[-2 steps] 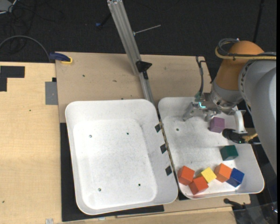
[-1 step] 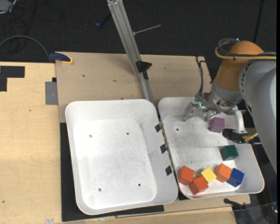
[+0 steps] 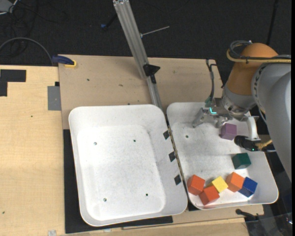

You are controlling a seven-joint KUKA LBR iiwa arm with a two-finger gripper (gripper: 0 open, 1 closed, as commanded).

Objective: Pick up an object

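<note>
Sitting in the far half of the right bin (image 3: 187, 113), near its right wall: a purple block (image 3: 229, 131), small and cube-like, matte, pale violet on top and darker on the side facing the camera. Showing no long axis (height, width and depth all looking about alike), and resting flat on the white floor with its edges turned a little off the line of the bin walls. Showing plain faces, any marking on them being too small for reading.

Hanging just beside that block, on its far-left side: the gripper (image 3: 217, 114), reaching in from the right on the grey arm (image 3: 275, 97), below the orange band (image 3: 248, 65). Not revealing whether spread or pressed together (cannot tell from this slant), nor whether touching the block.

Lying nearer the camera in the same bin, apart from the purple one: a green block (image 3: 241, 160) by the right wall. Crowding along the near wall, several touching: an orange block (image 3: 196, 184), a red block (image 3: 210, 194), a yellow block (image 3: 220, 184), a second orange block (image 3: 235, 181) and a blue block (image 3: 249, 186).

Lying just to the left, rim beside rim: the left bin (image 3: 88, 117). Slanting across the wooden bench (image 3: 103, 80) behind the two bins: an aluminium bar (image 3: 135, 38).
</note>
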